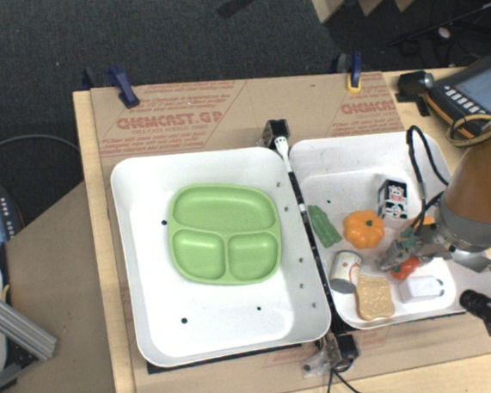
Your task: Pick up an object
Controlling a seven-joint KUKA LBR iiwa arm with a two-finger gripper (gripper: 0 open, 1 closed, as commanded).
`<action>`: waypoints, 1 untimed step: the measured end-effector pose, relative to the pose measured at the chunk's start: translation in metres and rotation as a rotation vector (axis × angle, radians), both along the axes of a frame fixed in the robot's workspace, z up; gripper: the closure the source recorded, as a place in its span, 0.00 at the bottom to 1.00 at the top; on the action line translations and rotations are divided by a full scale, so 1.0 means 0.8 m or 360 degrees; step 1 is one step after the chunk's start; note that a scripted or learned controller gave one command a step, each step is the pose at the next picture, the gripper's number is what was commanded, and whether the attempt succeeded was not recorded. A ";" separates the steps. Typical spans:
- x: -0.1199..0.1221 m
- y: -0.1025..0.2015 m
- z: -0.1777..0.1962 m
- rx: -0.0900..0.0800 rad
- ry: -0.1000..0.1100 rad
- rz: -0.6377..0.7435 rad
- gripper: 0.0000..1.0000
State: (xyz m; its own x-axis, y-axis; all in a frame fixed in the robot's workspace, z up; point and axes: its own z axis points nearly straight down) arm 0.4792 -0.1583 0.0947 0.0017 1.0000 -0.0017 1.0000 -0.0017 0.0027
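Gripper [404, 256] low among right bin [345, 151] clutter, grasp unclear.

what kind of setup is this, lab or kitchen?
Most likely a robotics lab bench, not a kitchen: two white bins clamped on a board, toy food like an orange pumpkin and a green divided plate, and loose cables on dark carpet.

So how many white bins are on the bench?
2: the left bin, with the green plate in it, and the right bin, holding the small things. No others are visible.
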 end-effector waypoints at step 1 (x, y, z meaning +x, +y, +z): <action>0.099 0.055 0.062 0.0002 -0.0013 0.0016 1.00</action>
